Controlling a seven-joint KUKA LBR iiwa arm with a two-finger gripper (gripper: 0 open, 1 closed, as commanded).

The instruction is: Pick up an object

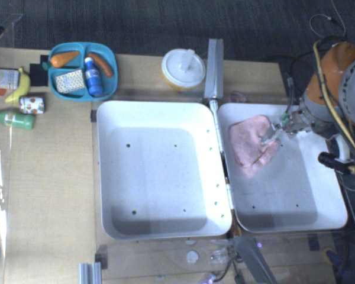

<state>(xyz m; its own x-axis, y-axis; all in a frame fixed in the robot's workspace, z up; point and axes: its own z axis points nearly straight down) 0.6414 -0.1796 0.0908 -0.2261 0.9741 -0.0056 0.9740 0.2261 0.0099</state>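
Observation:
A crumpled pink cloth (248,144) lies in the upper left part of the right white bin (296,188). My gripper (274,134) reaches in from the right and sits low at the cloth's right edge, touching or overlapping it. The grey arm with its orange band (337,58) stands over the bin's upper right corner. From this angle I cannot make out how the gripper stands on the cloth.
The left white bin (160,170) lies beside the right one, with a metal bar (213,70) rising at the seam. Behind the bins are a white lidded cup (183,68) and a blue divided tray (110,61) of toy food. A banana (21,86), a can (31,105) and a green bottle (12,120) lie far left.

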